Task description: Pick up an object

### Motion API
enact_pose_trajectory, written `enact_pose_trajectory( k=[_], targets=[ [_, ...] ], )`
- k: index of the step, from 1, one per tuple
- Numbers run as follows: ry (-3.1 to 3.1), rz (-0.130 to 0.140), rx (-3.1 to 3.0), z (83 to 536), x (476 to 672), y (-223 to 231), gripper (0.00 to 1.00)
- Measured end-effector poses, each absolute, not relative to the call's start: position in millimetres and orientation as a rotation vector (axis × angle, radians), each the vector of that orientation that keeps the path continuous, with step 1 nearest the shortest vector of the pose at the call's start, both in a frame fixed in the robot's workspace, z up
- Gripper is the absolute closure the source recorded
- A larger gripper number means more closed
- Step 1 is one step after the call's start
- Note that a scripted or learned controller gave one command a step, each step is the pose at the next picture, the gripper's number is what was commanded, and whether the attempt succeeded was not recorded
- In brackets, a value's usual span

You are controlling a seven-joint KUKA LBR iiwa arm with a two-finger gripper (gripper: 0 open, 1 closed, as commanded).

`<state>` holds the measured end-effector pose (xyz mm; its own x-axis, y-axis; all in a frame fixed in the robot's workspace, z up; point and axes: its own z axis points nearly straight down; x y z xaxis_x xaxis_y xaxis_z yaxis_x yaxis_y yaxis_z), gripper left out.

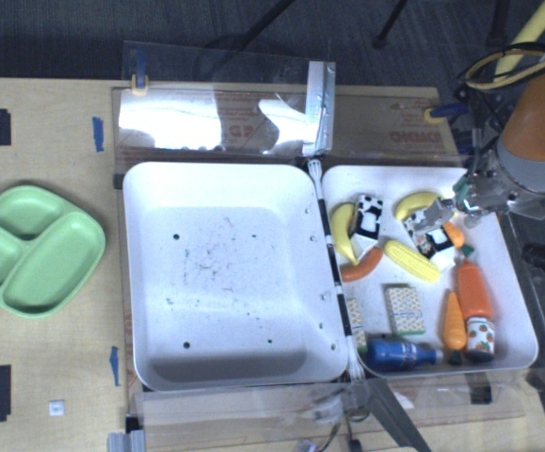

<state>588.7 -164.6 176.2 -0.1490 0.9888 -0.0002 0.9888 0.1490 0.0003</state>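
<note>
Your tool (434, 222) sits low in the right bin (521, 290) over a banana (413, 203) and corn (411, 260), apparently reaching to grasp, though you cannot tell whether it is open.

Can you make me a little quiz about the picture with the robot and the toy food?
1. True or false: the green plastic divided plate sits inside the left white bin.
2. Which lies nearest the front wall of the right white bin? A) the blue plastic bottle B) the yellow toy corn cob C) the black-and-white spotted toy
3. Fill in: the robot's grey two-finger gripper hovers over the ____ bin.

Key:
1. False; the plate rests on the wooden bench, left of both bins.
2. A
3. right
</note>
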Motion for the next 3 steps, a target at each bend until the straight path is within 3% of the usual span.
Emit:
enact_pose_trajectory(
  k=[1, 2, 3],
  targets=[
    [2.602, 0.001, 1.763, 127.6, 571.6, -119.1, 0.00],
    [2.392, 0.002, 2.030, 168.1, 606.1, -104.3, 0.00],
    [2.491, 0.007, 1.905, 125.2, 596.3, -128.5, 0.00]
  ],
)
